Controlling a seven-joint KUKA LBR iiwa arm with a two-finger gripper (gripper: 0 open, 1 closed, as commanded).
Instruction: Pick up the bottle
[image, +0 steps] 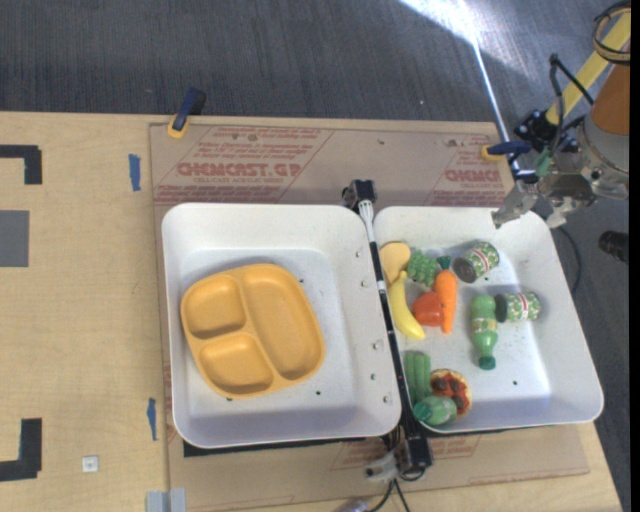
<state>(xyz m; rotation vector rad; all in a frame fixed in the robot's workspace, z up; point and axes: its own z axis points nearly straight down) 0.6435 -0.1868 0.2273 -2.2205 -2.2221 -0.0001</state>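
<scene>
Lying in the right bin (575, 375) between a carrot (441, 300) and a can (520, 307), the small green bottle (484, 330) is looking light, rigid and slick, best pinched across its body, while the gripper (522, 203) is hovering near the bin's far corner, its grip state impossible to tell.

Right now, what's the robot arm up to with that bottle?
Gripper over right bin's far corner. Green bottle lying untouched. Cans beside it.
</scene>
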